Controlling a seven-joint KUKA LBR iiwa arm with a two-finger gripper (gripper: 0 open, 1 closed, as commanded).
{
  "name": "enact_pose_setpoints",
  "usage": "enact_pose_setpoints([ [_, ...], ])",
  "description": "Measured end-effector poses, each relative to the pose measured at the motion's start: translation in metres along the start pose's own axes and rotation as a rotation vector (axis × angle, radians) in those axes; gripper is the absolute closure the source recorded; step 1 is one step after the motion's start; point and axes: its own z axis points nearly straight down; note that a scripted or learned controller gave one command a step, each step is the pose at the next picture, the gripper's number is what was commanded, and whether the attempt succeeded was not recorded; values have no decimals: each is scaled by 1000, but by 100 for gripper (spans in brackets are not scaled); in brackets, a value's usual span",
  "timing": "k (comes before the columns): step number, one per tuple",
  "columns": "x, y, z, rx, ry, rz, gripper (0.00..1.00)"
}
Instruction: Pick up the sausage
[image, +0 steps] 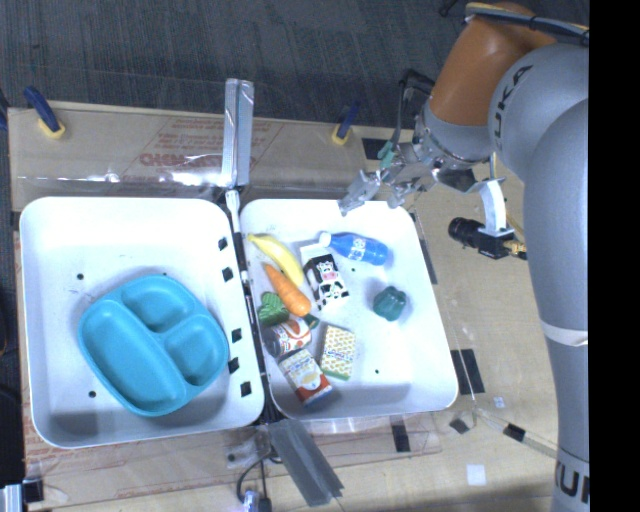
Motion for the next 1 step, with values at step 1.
enact_pose_setpoints([
  [1, -23, -20, 73, 0, -1, -505, 0],
])
